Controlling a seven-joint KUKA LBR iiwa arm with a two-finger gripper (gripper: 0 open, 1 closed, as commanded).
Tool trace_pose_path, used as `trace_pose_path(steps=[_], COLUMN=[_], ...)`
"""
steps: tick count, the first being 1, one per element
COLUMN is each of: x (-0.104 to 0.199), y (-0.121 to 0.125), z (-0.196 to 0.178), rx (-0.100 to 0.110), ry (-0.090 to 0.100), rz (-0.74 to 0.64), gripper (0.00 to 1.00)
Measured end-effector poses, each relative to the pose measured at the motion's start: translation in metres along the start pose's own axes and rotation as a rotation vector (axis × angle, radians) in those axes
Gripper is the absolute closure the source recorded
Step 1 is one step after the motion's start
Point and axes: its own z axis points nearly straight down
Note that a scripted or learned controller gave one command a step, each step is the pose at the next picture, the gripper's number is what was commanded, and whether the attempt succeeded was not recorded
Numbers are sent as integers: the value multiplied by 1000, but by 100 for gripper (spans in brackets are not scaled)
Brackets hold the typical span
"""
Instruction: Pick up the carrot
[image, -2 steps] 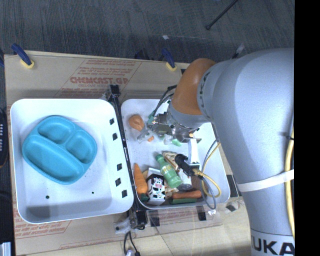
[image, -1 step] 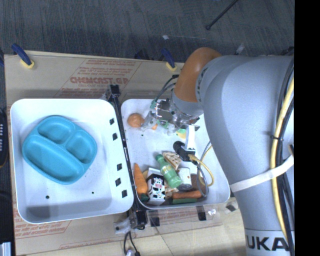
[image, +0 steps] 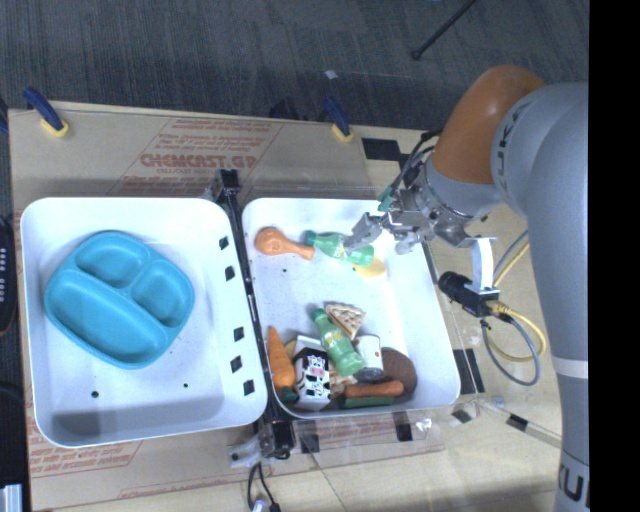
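While the tool (image: 372, 232) hovers near the right bin's (image: 420, 300) far right corner, you cannot tell its state; the carrot (image: 280, 358) lies along the bin's left wall near its front corner, diagonally opposite, long axis front-to-back.

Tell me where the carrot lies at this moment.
The carrot lies in the right bin, against its left wall near the front, beside the pile of toy food.
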Motion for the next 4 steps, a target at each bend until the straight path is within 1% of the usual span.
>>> trace_pose_path(steps=[1, 2, 3, 4], x=[1, 60, 128, 130], y=[20, 18, 21, 30], z=[118, 117, 9, 15], rx=[24, 19, 1, 9], ry=[7, 5, 10, 2], rz=[123, 326, 402, 471], gripper=[0, 0, 0, 0])
